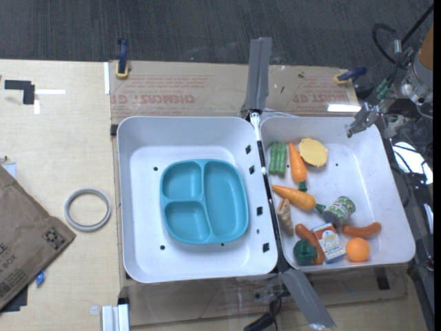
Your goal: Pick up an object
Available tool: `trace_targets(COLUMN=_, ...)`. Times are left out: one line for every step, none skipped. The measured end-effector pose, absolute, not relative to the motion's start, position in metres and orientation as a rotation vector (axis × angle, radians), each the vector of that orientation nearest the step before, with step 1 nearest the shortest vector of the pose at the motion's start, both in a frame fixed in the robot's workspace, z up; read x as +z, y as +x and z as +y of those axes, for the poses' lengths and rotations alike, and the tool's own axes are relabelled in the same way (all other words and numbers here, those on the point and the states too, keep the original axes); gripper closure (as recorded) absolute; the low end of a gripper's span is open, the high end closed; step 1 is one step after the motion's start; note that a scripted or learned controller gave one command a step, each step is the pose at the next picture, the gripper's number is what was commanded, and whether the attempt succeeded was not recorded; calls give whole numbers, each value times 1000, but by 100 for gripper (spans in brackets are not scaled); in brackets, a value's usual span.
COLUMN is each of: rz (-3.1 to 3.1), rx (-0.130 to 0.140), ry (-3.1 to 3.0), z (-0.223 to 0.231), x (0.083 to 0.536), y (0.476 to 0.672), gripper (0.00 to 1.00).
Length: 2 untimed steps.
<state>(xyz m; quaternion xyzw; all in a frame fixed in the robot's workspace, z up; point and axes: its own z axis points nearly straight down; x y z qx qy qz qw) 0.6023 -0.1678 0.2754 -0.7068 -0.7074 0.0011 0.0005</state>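
At the upper right of the frame the metal tool (363, 119) hangs over the right bin's (386, 185) rim; whether its fingers are apart, I cannot tell. Below lie glossy plastic foods: tapered carrot (294, 196), round orange (357, 249), possibly a sausage (362, 230). Left bin (138, 185) holds a smooth teal divided plate (204, 201).

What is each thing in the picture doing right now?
Blue tray: flat in the left bin.
Two carrots: lying in the right bin.
Can: tipped on its side.
Orange ball: resting in the corner.
Tape ring: flat on the bench.
Gripper: over the right bin's far edge.
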Motion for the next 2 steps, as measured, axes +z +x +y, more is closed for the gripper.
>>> trace_targets(rz=-2359, rx=-14, ry=-2093, z=-129, x=99, y=660, gripper=0)
trace_targets(rz=-2318, rx=1, ry=-2121, z=-98, x=92, y=639, gripper=0)
